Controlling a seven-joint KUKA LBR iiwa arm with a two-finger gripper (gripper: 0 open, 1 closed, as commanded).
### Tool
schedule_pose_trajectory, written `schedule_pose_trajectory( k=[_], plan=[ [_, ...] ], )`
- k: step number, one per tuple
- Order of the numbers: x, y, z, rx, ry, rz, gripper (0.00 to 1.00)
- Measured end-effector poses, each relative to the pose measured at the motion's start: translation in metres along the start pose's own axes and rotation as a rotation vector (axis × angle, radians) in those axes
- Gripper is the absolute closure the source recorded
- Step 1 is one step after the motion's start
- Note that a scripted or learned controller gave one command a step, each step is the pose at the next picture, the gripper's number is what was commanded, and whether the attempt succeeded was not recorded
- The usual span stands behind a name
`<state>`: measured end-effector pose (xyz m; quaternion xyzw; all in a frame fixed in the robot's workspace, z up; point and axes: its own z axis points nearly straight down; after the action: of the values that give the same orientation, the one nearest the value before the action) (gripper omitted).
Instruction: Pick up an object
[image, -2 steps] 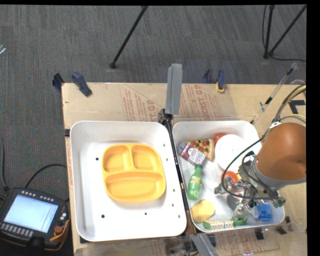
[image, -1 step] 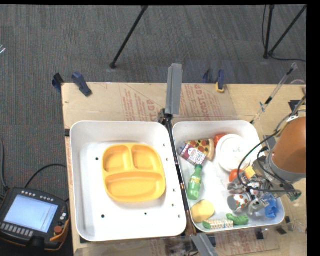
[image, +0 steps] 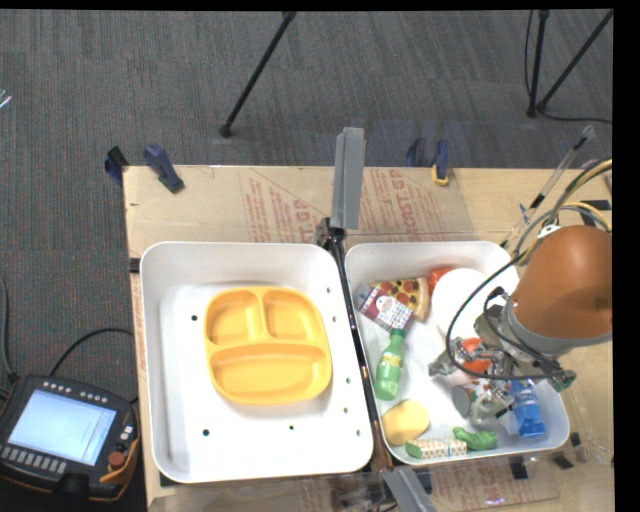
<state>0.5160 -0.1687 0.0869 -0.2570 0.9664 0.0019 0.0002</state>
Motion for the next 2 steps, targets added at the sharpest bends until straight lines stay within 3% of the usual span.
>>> schedule_pose_trajectory(
  k=[1,2],
  plan=[
    [-0.028,0.061,-0.001,0.004,0.0,0.026,0.0],
    [-0.084,-0.007,-0.001,0.002,-0.001,-0.189,0.0]
  ],
)
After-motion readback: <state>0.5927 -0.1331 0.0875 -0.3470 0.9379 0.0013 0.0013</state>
